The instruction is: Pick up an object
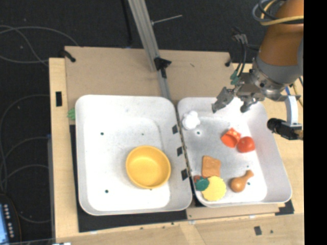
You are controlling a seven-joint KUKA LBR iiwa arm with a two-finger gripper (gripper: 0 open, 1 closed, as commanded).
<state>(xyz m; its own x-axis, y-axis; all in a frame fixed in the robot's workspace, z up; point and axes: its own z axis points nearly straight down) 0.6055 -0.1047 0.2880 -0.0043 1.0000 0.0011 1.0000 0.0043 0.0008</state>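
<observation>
Our gripper (235,102) hangs spread and bare over the right bin's (273,152) far end. The red toy tomato (246,144) mid-bin looks light, smooth; we'd pinch its sides.

Tan wooden bench (117,70), dark carpeted floor (51,14) with loose cables (20,34), slanted metal pole (145,29)

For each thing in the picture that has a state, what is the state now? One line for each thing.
gripper: open, nothing between its fingers, above the far edge of the right bin.
yellow bowl: upright, nothing in it, in the left bin.
orange cup: lying on its side, against a red ball.
brown drumstick toy: lying flat.
white object: resting in the right bin's far left corner.
</observation>
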